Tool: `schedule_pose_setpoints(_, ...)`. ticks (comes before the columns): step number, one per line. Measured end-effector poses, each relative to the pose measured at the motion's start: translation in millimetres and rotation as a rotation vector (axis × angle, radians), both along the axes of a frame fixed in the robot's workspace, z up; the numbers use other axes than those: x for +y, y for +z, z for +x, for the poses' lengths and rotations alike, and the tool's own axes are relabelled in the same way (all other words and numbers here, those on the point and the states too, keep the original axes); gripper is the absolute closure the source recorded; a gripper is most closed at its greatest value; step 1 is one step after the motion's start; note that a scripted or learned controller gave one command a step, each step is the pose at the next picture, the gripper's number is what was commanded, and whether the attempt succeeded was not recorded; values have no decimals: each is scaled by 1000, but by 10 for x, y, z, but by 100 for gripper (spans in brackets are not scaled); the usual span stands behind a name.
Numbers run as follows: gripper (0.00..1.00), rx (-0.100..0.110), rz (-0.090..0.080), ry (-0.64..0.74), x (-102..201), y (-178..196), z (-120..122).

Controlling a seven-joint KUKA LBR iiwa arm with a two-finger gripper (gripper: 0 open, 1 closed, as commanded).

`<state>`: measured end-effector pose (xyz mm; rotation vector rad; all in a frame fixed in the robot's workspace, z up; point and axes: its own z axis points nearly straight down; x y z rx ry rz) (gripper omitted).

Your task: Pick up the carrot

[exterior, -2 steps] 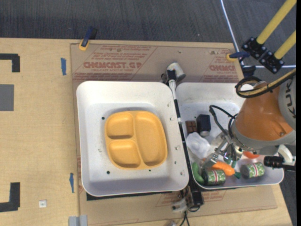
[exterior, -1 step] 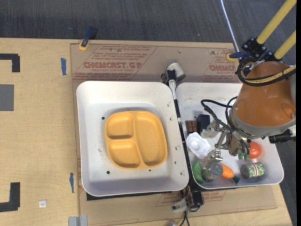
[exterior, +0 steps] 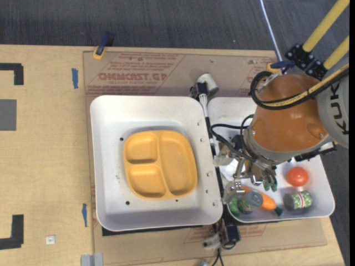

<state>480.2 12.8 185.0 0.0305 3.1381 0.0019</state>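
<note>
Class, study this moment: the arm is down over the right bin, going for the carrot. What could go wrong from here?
1. The carrot lies tight against a green-and-grey item, so the gripper may catch that instead.
2. The carrot sits near the bin's front rim, leaving little room to close around it.
3. A tomato and a green can lie close by and could get knocked.

Dark grey carpet floor along the top. Below it, light plywood surface w/ a brown cardboard sheet on top, red print on it. Black tape corner marks at left edge, bits of blue tape nearby. Lighting even, no hard shadows.
</note>
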Motion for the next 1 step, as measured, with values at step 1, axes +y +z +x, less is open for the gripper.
schedule_pose_setpoints(1,0,0,0,0,-2,0,0)
